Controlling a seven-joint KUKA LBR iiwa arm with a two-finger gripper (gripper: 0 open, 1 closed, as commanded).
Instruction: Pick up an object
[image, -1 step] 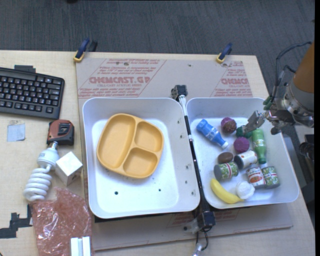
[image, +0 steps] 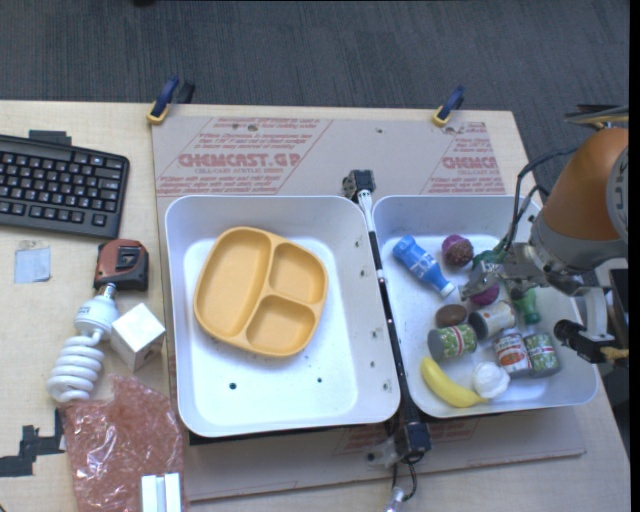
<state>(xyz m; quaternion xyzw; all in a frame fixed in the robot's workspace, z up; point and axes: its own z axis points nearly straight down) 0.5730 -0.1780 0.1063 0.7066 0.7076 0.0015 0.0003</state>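
The right bin (image: 400, 225) holds a heap of small objects: a blue bottle (image: 421, 265), a purple round fruit (image: 457, 250), a green-labelled can (image: 452, 342), a yellow banana (image: 446, 385), two red-labelled cans (image: 525, 353) and a white round piece (image: 490, 380). My gripper (image: 503, 276) is low over the bin's right half, just right of the purple fruit. It is above a second purple item (image: 483, 294) and a small dark-capped bottle (image: 492, 319). The clutter hides the gripper's tip.
The left bin (image: 190, 330) holds a yellow three-part plate (image: 261, 291). Left of the bins lie a keyboard (image: 60, 185), a tape measure (image: 122, 265), a spiral bulb (image: 82, 350), a white cube (image: 138, 333) and a pink bag (image: 125, 440).
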